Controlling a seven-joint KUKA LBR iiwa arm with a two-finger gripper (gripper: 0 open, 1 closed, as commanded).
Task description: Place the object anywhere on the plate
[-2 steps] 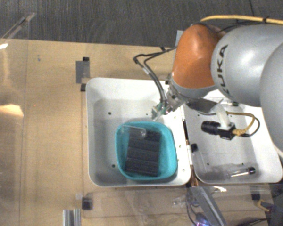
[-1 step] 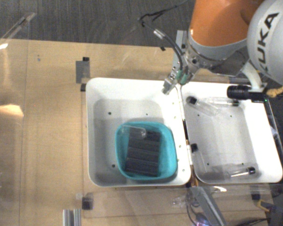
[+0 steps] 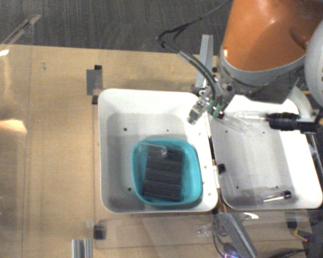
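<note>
The gripper (image 3: 206, 110) hangs low over the seam where the 2 bins meet, near their far edge, at the end of the grey arm with the orange band (image 3: 266, 23) that comes in from the right of the view. The view is too small and too cluttered at the tip to show whether the gripper is spread or pressed together, and nothing can be seen pinched in it. Just to its left and toward the near side begins the left bin (image 3: 105, 144); the right bin (image 3: 258, 160) lies under and behind the wrist. From the gripper, the plate (image 3: 194, 171), a blue-green square dish, lies down and to the left in the view, in the near half of the left bin, close to the wall shared with the right bin. The black ridged block (image 3: 162, 173) rests flat on that plate, inside its rim, with 1 small pale shape near its far end that is too blurred to name. The block's long axis runs roughly from far to near, tilted slightly, so it points loosely toward the gripper rather than across it. Judged from this, the block already sits where the task wants it. A thin clear stick with a dark tip (image 3: 274, 196) lies in the near right corner of the right bin, well apart from the gripper.
</note>
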